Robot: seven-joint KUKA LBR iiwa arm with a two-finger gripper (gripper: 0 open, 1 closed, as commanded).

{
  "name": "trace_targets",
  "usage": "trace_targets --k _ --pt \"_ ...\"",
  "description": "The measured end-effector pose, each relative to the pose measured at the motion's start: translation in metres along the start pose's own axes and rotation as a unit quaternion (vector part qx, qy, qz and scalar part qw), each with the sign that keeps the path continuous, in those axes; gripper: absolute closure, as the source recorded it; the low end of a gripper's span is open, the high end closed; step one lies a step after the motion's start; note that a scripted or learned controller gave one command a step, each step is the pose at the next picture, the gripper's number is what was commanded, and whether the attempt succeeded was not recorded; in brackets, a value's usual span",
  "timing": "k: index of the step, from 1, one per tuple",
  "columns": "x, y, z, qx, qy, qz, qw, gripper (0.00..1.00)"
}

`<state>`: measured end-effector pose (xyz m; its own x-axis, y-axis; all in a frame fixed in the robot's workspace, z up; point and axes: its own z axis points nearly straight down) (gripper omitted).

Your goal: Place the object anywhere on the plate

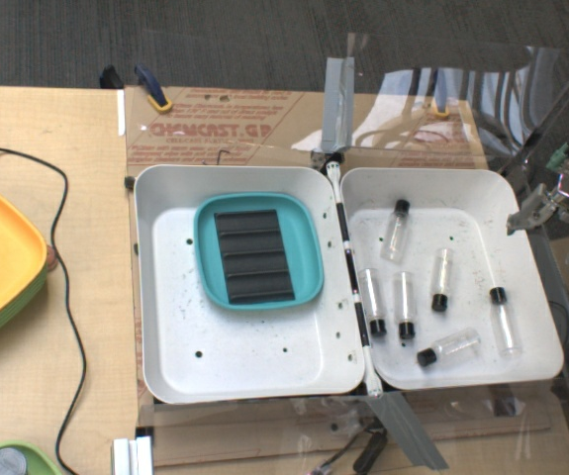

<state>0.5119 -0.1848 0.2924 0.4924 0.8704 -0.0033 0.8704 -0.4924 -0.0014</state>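
Gripper point(533, 213), its state not discernible, was poised over the right bin's point(467, 224) outer rim, well apart from the left bin point(175, 344), where the teal plate point(208, 255) lay. Six capped vials point(404, 305) in the right bin were judged light, rigid and slippery, best pinched mid-barrel.

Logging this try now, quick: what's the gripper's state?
Gripper: cannot be told; it sits at the right bin's far right edge, nothing seen in it.
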Motion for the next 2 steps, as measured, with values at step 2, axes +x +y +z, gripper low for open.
trace_targets --k 2 --pt "-0.042 -0.015 -0.148 0.001 -0.001 0.090 0.9959 0.00"
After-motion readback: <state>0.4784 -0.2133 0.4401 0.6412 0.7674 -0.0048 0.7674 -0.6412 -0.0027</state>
